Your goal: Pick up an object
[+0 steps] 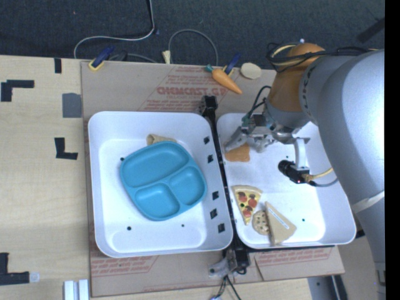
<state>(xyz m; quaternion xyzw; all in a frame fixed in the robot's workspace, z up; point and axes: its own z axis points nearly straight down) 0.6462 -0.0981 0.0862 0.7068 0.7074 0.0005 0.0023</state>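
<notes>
camera view, from above at a slant: i see two shallow white bins side by side on a brown cardboard sheet [181,89]. the left bin [103,167] holds a blue divided plate [164,180], with a tan piece [157,139] showing just past the plate's far edge. the right bin [325,224] holds a toy pizza slice [247,202] near its left wall, and just beside that, toward the near edge, a tan wedge with a round cookie-like piece [274,222]; i cannot tell whether these two are one thing or separate. a brown toast-like piece [237,154] lies in the far left part of the right bin, and the gripper [245,141] sits low directly over it, seemingly touching it. i cannot tell how the pincer stands, nor whether it grasps the piece. the arm [350,105], grey with an orange band, reaches in from the right over the right bin. beyond the bins, on the cardboard, lie a toy carrot [225,80] and a pale round object [250,71], well apart from the gripper.
</notes>
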